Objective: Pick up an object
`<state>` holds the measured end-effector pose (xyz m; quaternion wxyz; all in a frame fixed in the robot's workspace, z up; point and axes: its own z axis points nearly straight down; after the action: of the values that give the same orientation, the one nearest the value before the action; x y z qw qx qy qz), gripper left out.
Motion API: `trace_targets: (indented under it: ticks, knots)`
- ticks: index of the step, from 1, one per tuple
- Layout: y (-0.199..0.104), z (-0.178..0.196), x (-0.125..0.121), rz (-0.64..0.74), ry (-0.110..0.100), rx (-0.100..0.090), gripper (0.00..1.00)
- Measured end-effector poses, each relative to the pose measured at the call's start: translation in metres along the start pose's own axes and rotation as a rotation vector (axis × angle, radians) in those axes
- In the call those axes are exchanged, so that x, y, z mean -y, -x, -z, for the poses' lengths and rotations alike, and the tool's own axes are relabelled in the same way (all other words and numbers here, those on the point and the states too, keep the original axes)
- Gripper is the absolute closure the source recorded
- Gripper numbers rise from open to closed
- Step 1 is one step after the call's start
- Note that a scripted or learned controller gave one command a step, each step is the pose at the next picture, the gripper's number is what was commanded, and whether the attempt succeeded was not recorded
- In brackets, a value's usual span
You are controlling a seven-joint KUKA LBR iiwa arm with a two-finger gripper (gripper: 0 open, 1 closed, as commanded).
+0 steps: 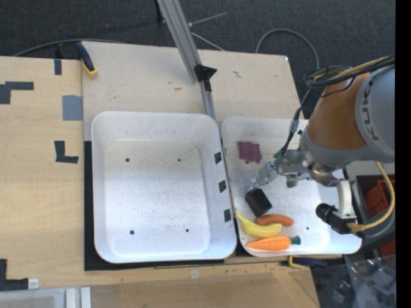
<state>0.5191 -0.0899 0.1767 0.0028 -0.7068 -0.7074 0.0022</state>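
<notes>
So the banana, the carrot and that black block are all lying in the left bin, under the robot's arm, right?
Not quite: the camera view shows the banana, carrot and black block in the right bin, not the left one. The arm does reach over them.

Pale wooden bench [38,172] with two white bins [154,185] side by side, perhaps tape patches [72,106] at left.

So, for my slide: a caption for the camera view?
KUKA arm's gripper above the black block in the right bin, near banana and carrot.
</notes>
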Motion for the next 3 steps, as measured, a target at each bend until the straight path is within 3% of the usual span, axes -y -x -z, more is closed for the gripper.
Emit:
trace_targets:
  ticks: [2,3]
  knots:
    - [0.007,-0.089,0.008,0.000,0.004,0.001,0.00]
    - [0.007,-0.078,0.008,0.001,0.004,0.000,1.00]
